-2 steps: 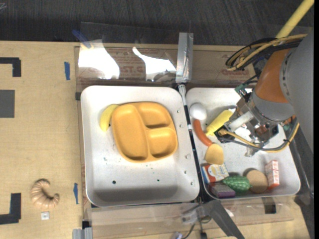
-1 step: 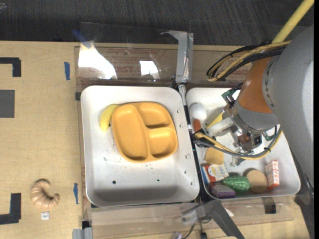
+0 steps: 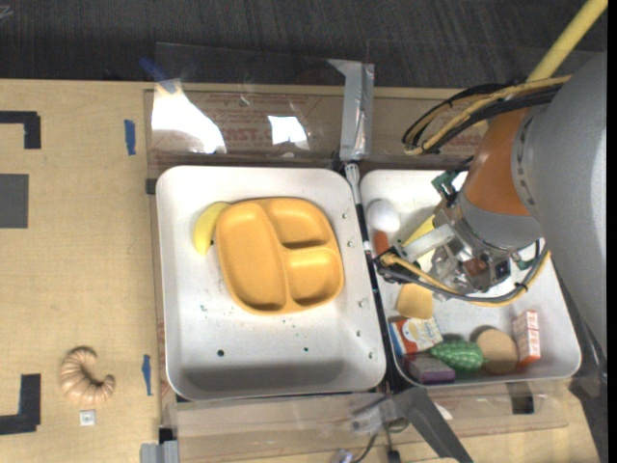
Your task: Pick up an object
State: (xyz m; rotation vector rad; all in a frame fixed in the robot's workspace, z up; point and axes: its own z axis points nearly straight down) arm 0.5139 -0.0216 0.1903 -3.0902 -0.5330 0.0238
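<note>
My gripper [image 3: 453, 263] reaches down into the right bin [image 3: 564, 360], its wrist wrapped in cables under the orange band. It hangs over the bin's middle. Just below it and to the left lies a yellow cheese wedge [image 3: 415, 302]. A white egg [image 3: 384, 218] rests at the bin's upper left. Along the near edge lie a red and white carton [image 3: 416, 334], a green bumpy toy [image 3: 456, 356], a tan round item [image 3: 497, 347], a pink carton [image 3: 526, 337] and a purple piece [image 3: 431, 375]. Nothing shows between the gripper's tips.
The left bin [image 3: 193, 345] holds an orange divided plate [image 3: 280, 254] lying over a yellow banana [image 3: 204, 228]. A toy croissant [image 3: 87, 374] sits on the bench at the far left. A clear plastic wall [image 3: 251, 123] stands behind the bins.
</note>
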